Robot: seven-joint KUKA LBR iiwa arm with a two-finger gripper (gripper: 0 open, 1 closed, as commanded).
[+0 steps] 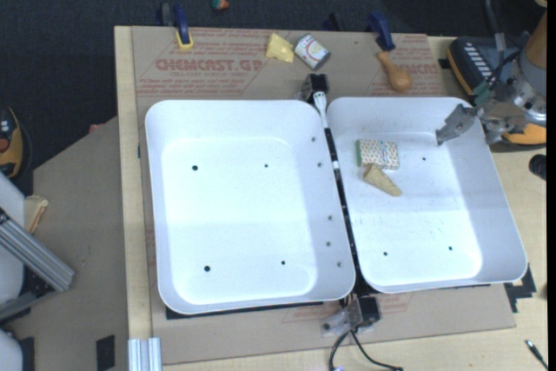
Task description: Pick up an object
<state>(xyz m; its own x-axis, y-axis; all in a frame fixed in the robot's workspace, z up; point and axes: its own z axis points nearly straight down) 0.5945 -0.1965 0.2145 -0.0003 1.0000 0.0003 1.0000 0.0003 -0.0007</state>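
A small patterned box [378, 153] lies in the right bin [486, 248], and a tan wedge [382, 180] touches it just below. Both sit flat on the white floor, so nothing is picked up yet. The end effector [453, 128] hangs over the bin's upper right corner, well apart from them; I cannot tell how it is set. It must reach over, go down and grab. The left bin [174, 187] sits beside it. The brown desk [234, 65] shows red letters that look like "CHEMCAST".
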